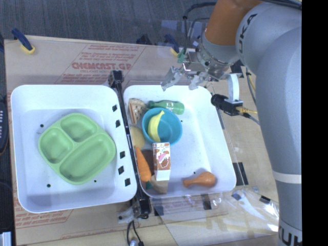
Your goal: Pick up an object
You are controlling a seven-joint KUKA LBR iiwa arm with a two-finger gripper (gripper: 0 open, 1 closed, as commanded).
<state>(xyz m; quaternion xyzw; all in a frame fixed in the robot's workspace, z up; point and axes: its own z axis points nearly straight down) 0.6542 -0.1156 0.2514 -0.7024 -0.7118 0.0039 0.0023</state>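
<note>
the left bin (20, 137) holds a green divided plate (77, 147) lying flat near its middle, with three compartments facing up. the right bin (220, 142) carries the rest of the things, crowded toward its left wall: a blue bowl (166, 129) with a yellow banana-shaped piece (155, 124) resting inside it, a green bottle (166, 106) lying on its side just behind the bowl, and what looks like a slice of bread (136, 110) propped at the back left corner, though the view is too soft there to be sure. in front of the bowl a small carton (161, 161) stands upright, an orange carrot (143, 164) lies just beside it along the bin's left wall, and a brown drumstick-shaped piece (200, 179) lies apart near the front right corner. the end effector (183, 82) hangs over the back rim of the right bin, above and behind the green bottle, its two fingers spread apart with nothing between them. the grey arm (271, 86) with its orange band (225, 19) fills the right side. both bins sit on a desk (92, 60) covered in brown cardboard with red printing, a blue and yellow clamp (23, 41) at its far left corner, and dark ribbed flooring (102, 9) lies beyond.
</note>
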